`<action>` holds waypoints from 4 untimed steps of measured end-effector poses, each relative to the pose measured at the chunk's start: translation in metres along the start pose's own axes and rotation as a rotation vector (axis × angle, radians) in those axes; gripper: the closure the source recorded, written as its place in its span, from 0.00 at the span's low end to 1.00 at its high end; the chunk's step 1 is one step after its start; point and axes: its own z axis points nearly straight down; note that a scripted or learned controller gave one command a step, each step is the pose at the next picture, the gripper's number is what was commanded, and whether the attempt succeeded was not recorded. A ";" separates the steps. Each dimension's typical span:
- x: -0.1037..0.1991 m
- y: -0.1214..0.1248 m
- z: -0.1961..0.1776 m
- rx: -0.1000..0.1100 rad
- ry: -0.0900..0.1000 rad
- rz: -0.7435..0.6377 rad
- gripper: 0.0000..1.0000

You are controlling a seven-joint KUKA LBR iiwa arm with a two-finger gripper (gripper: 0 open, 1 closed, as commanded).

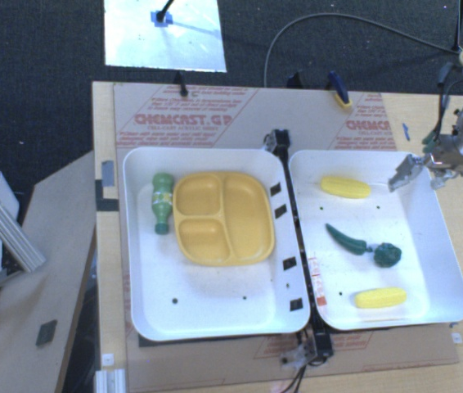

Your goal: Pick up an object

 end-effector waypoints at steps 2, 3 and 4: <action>0.004 0.006 0.056 -0.006 -0.001 -0.002 0.00; 0.002 0.012 0.099 -0.007 -0.002 -0.001 0.00; 0.003 0.013 0.151 -0.006 -0.001 -0.001 0.00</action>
